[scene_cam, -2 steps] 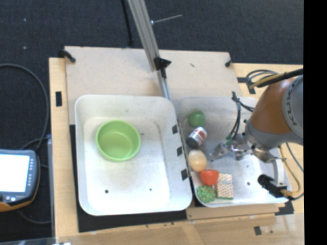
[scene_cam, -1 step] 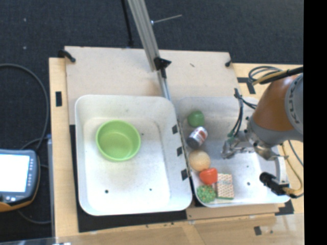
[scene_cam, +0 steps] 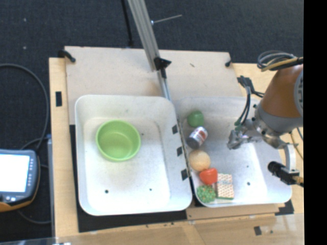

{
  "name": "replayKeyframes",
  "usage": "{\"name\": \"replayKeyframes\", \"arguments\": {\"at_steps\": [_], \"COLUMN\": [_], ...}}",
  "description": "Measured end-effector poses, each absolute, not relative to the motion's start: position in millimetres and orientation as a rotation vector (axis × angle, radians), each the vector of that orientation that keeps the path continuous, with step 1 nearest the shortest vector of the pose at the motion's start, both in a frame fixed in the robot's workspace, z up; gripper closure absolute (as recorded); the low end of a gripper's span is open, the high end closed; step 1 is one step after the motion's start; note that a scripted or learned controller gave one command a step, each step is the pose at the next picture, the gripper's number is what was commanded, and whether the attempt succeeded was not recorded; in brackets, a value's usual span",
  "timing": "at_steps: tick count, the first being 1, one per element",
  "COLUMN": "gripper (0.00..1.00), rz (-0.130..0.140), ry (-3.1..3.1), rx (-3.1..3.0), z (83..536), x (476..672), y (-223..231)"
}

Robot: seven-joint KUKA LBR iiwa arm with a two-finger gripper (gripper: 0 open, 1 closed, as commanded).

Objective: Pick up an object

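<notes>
Claw (scene_cam: 236, 140) hangs over the right bin (scene_cam: 255, 188); whether it is apart or together I cannot tell. Objects line the bin's left wall, the can (scene_cam: 197, 136) nearest; best shift left, then descend squarely.

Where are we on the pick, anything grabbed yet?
Done: nothing looks picked. The green ball, small metal can, tan round ball, red object, green leafy item and patterned block all lie along the right bin's left side.
In hand: the end effector sits over the right bin, apart from these items; no object shows in it.
Left: reach one, grasp, lift.
</notes>
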State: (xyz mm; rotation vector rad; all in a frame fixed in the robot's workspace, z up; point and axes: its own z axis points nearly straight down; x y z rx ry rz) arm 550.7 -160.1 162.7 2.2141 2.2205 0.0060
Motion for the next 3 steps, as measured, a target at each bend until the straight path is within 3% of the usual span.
{"name": "replayKeyframes", "arguments": {"at_steps": [1, 2, 3], "gripper": [1.0, 1.0, 1.0], "rz": [0.007, 0.003, 0.001], "ry": [2.219, 2.224, 2.228], "rx": [2.212, 2.215, 2.214], "z": [225.9, 239.5, 230.6], "x": [547.5, 548.6, 543.5], "y": [-163.5, -164.5, -112.6]}}
